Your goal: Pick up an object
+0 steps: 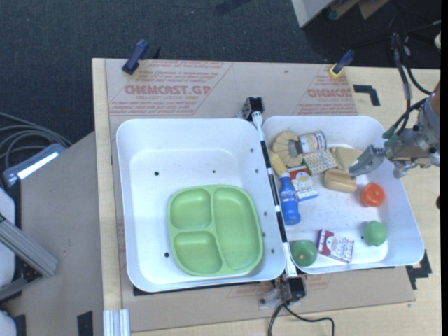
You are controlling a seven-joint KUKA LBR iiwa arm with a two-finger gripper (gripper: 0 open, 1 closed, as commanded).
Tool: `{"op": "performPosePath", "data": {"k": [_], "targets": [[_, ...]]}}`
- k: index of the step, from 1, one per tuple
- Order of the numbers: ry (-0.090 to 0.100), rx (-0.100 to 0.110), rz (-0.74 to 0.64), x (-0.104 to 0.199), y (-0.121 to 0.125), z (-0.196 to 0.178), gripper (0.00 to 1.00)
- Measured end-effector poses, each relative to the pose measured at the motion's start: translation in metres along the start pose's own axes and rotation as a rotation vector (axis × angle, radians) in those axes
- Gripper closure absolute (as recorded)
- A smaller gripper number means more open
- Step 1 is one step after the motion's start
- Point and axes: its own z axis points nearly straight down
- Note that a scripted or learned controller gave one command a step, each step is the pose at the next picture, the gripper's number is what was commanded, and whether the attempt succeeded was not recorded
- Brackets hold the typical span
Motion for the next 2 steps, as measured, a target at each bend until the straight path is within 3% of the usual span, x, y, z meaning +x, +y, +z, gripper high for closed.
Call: {"op": "performPosePath", "data": {"k": [1, 2], "targets": [[0.001, 0.004, -0.001, 0.046, 0.067, 0.152, 0.0], [-0.001, 0.005, 0.003, 0.043, 0.138, 0.189, 0.0]]}}
